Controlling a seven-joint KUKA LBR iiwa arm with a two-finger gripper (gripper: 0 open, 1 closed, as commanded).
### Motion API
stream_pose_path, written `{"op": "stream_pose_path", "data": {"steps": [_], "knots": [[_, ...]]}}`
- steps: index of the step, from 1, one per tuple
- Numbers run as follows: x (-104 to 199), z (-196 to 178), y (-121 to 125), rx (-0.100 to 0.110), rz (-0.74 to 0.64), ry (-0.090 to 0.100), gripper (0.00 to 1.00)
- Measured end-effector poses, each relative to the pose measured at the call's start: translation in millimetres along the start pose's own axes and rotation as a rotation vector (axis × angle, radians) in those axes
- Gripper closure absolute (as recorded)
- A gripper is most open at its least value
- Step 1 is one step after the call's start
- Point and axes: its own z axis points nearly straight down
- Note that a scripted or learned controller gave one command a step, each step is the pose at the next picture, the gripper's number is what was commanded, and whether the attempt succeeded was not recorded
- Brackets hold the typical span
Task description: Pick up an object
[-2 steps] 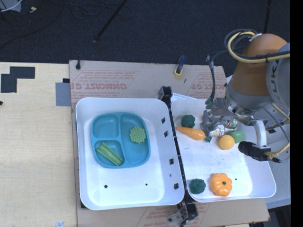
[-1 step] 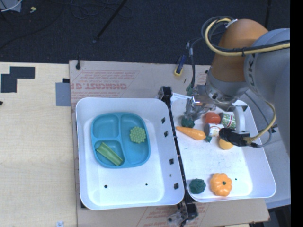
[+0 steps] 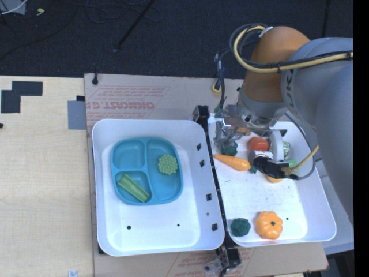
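— Plywood bench (image 3: 40, 172) under two white bins (image 3: 109, 224), dark floor (image 3: 144, 27) behind?
— Yes. One divided blue plate (image 3: 124, 157), carrot (image 3: 233, 162), pumpkin (image 3: 268, 224), tomato (image 3: 259, 143); gripper (image 3: 226, 138) hovered over the right bin's far corner, its opening impossible to tell.

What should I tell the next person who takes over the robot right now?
End effector: down in the right bin, at its top left, over a dark green item; I cannot tell whether it grips anything.
Right bin: toy carrot, red item, toy pumpkin, toy broccoli.
Left bin: blue divided plate with a green round piece and green stalk.
Done: nothing visibly lifted.
Left: pick up one object.
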Motion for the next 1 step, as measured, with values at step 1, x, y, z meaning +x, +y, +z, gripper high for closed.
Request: {"op": "stream_pose_path", "data": {"steps": [1], "knots": [[9.3,-9.6,0.7,-0.003,0.000,0.000,1.00]]}}
